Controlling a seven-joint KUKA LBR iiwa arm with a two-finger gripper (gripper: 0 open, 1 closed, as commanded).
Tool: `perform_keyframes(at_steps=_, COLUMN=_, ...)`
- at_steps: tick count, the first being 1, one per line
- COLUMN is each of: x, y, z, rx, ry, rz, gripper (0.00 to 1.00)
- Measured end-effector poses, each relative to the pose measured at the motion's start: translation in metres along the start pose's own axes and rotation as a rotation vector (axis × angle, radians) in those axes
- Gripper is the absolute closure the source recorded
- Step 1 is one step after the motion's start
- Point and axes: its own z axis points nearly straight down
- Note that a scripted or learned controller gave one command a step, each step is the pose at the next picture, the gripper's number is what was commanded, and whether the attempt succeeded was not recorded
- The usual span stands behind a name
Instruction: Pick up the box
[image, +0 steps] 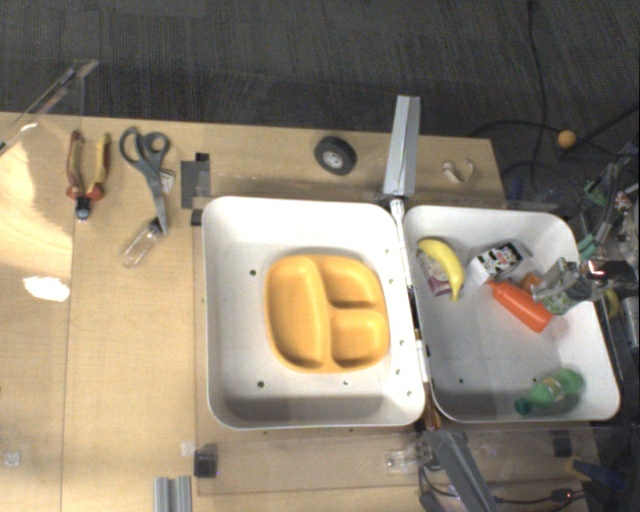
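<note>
From my station I see the box lying in the upper middle of the right bin, between the banana and the orange object, while the tool sits at that bin's right side, its state impossible to tell.

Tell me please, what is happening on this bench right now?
A robot arm reaches in from the right over the right bin, with its gripper close to an orange object. The small box lies just beside it, next to a banana, and nothing looks lifted yet. A green bottle rests near the front corner. The left bin holds a yellow divided tray.
</note>
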Motion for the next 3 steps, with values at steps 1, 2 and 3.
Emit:
perform_keyframes(at_steps=1, x=0.072, y=0.045, z=0.076, rx=0.001, ry=0.001, rz=-0.169, gripper=0.0)
perform_keyframes(at_steps=2, x=0.049, y=0.074, z=0.126, rx=-0.034, ry=-0.009, rz=-0.012, gripper=0.0)
perform_keyframes(at_steps=3, x=0.108, y=0.093, z=0.152, rx=-0.007, ry=-0.001, rz=-0.126, gripper=0.0)
